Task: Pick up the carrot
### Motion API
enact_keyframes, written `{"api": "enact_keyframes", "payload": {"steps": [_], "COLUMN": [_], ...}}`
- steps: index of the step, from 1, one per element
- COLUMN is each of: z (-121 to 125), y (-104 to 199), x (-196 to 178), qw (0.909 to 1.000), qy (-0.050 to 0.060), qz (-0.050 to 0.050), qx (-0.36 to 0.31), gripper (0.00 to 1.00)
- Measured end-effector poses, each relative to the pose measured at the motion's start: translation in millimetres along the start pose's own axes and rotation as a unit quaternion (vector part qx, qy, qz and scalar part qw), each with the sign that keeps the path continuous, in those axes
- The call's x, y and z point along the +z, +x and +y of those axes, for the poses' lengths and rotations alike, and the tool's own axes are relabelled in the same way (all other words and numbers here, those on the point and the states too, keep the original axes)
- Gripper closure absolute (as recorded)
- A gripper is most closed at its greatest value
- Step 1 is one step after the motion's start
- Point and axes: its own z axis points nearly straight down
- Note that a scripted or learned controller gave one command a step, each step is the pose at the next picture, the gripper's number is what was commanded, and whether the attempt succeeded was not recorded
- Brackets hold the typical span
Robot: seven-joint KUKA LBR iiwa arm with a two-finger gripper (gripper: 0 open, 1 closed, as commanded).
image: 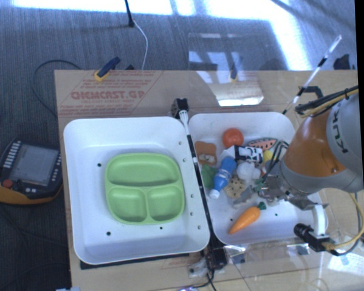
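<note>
Nearest the camera, at about 5 o'clock in the view, the carrot (245, 219) lies on the floor of the right bin (277, 228), orange with a small green top pointing toward 1 o'clock, tilted so its tip aims at 7 o'clock. It lies free, with bare white around it. Just beyond its green end, toward 2 o'clock, the gripper (271, 189) hangs low over the bin beneath the arm's orange band (310, 153); whether the fingers are apart or together cannot be told, as the wrist covers them.

Farther in, near the bin's middle, a blue bottle (223, 174) with a white cap lies aslant beside a small tan cracker-like piece (236, 187). Toward 12 o'clock from these sit a brown block (205, 151), a red-orange ball (232, 137) and a black-and-white toy (250, 153).

At 9 o'clock from the carrot, the left bin (85, 153) holds a green divided plate (145, 187) with three compartments. Beyond both bins the table (106, 91) carries a yellow-and-blue clamp (107, 67) at its far edge, around 11 o'clock.
</note>
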Motion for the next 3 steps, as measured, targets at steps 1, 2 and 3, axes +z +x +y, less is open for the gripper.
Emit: {"api": "enact_keyframes", "payload": {"steps": [1,2,3], "z": [1.7,2.8,1.6], "y": [33.4,35.6,36.0], "x": [-0.9,-9.8,-7.7], "qw": [0.9963,0.9963,0.9963], "qy": [-0.008,-0.007,-0.005], "qz": [-0.009,-0.007,-0.006], "qx": [-0.085,-0.085,-0.085], "gripper": [0.0,1.0,0.0]}}
